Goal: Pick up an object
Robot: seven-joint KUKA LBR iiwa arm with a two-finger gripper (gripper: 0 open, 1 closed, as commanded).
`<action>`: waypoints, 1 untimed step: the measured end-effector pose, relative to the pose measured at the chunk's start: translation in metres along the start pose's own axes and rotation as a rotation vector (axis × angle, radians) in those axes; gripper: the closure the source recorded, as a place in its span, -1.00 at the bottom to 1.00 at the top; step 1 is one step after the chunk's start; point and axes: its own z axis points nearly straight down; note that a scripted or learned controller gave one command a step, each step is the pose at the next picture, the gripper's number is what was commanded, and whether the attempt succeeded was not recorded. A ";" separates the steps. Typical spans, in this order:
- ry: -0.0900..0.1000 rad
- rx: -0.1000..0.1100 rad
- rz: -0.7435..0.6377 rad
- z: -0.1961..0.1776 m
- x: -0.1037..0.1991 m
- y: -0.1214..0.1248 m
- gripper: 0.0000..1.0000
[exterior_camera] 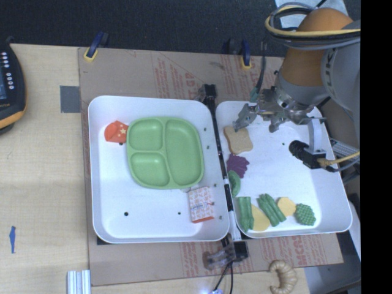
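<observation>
My gripper hangs over the far end of the right bin, open, with nothing between its fingers. A slice of toast lies just in front of and below its left finger. A purple grape bunch sits nearer along the bin's left wall. At the near end lie a green bean pod, a second green pod, yellow pieces and a knobbly green piece.
The left bin holds a green divided plate, a red piece with a star and a small printed carton. A tan curled thing lies on the bench in front of the right bin.
</observation>
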 end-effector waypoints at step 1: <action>-0.001 0.004 -0.001 0.093 -0.032 0.033 -1.00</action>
